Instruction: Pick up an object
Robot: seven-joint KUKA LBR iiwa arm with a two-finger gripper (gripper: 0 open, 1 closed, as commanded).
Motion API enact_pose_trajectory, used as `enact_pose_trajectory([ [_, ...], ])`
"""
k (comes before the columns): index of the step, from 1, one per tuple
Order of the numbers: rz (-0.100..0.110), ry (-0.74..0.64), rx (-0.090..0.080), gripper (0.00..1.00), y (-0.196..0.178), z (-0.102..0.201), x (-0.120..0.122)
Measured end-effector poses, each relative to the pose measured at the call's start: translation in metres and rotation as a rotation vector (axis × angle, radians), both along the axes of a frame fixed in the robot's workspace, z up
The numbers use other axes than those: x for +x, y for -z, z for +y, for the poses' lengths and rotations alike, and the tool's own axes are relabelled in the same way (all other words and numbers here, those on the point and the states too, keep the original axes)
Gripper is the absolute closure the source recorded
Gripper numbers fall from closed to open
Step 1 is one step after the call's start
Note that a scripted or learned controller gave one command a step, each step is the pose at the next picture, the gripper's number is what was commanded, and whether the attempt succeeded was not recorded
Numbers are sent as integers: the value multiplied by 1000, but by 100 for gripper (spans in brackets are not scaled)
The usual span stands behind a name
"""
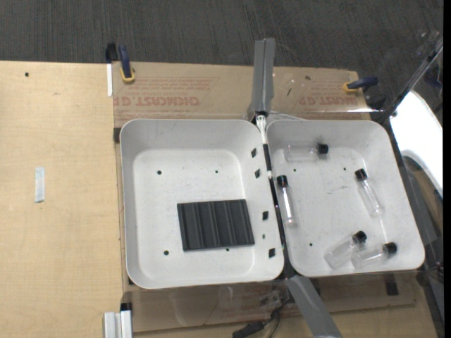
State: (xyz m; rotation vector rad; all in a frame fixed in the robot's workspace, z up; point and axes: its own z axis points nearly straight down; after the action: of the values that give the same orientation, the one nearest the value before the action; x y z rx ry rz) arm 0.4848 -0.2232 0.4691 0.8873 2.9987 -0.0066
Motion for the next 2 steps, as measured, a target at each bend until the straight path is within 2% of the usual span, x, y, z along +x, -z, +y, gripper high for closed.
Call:
enact_pose_trajectory([
  [1, 0, 1, 0, 0, 0, 0, 0],
  [2, -2, 0, -2, 100, -9, 0, 2],
])
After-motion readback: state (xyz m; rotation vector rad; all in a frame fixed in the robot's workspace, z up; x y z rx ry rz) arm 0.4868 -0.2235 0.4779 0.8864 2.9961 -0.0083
